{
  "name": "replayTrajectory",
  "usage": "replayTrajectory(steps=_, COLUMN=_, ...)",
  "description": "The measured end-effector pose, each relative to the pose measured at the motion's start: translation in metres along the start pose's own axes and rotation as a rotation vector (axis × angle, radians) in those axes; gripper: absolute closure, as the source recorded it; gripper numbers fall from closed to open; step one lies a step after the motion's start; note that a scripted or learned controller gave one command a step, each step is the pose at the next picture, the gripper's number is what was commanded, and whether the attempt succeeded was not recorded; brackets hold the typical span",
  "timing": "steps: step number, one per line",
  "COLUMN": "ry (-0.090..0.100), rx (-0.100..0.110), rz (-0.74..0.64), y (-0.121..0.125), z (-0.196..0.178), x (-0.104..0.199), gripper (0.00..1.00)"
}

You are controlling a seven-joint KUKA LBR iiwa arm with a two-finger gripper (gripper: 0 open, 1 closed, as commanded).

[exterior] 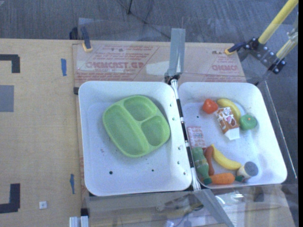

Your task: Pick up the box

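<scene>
Box (227,123): small carton, white with orange/red print, lying tilted in the right bin (265,103), upper-middle area. Nothing is gripping it.

Neighbours in the same bin: red-orange tomato-like piece (209,106) just up-left of the box, a banana (230,105) curving along its top edge, close or touching, green round fruit (248,122) just beside it on the right. A flat white packet with red print (195,136) lies near the bin's left wall, below-left of the box. Lower part of the bin: second banana (223,159), carrot (221,178), green bottle-like item (199,161), a grey-capped round item (250,169), all clustered along the bottom wall.

Left bin (94,174): one green three-compartment plate (136,125), sitting upper-centre; bare floor below and to its left.

Open floor in the right bin sits between the box and the lower cluster, and along the right wall.

End effector state: cannot tell.
</scene>
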State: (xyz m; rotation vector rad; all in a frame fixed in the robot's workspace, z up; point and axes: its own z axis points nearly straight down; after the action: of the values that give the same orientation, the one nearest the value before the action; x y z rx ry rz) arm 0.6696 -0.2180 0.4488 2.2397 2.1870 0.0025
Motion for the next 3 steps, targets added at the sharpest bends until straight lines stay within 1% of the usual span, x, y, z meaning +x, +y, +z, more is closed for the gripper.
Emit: replayTrajectory(steps=3, ry=-0.013, rx=-0.019, rz=-0.015, y=0.005, z=-0.036, x=0.008, gripper=1.0)
